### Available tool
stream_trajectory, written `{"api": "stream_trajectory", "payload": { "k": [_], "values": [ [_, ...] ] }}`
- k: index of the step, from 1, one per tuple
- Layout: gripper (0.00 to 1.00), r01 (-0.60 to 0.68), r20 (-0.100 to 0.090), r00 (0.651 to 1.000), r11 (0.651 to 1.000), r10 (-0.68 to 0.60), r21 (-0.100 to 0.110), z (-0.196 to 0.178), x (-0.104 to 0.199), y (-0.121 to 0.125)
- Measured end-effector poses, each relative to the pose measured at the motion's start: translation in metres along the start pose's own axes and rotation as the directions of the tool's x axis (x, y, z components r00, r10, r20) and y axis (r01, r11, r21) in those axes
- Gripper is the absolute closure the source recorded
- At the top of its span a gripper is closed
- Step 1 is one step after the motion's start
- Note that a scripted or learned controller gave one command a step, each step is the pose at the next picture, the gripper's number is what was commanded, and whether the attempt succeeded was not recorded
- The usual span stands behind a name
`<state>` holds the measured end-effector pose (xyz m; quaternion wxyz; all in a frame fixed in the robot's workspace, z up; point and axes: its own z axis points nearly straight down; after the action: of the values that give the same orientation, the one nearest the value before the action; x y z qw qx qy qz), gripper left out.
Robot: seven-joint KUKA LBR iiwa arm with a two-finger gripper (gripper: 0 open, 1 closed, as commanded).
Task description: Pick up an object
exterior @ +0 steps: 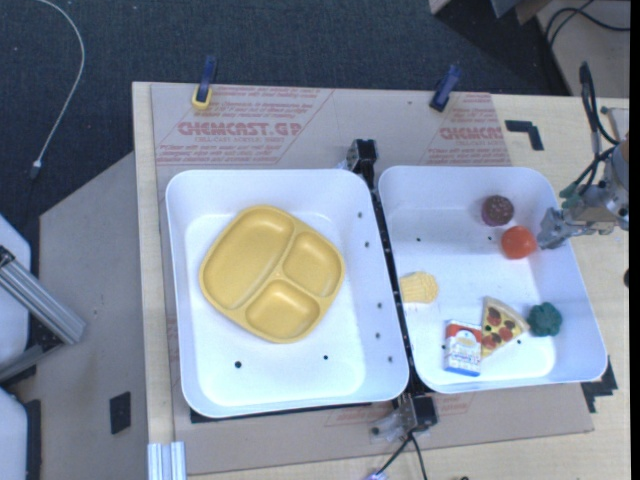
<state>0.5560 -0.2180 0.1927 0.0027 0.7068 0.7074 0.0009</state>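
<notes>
The left bin [190, 268] carries a yellow divided plate [272, 272], and the right bin [440, 193] carries several small things. The claw [556, 226] stands at the right bin's right wall, just beside an orange-red ball [517, 242]; whether it is spread or pressed together, I cannot tell.
</notes>
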Motion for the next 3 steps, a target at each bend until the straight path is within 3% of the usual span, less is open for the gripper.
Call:
{"api": "stream_trajectory", "payload": {
  "k": [1, 3],
  "values": [
    [1.0, 0.0, 0.0, 1.0, 1.0, 0.0, 0.0, -0.029, 0.0, 0.001],
    [1.0, 0.006, -0.005, 1.0, 1.0, -0.006, 0.006, -0.031, 0.12, -0.023]
  ]
}}
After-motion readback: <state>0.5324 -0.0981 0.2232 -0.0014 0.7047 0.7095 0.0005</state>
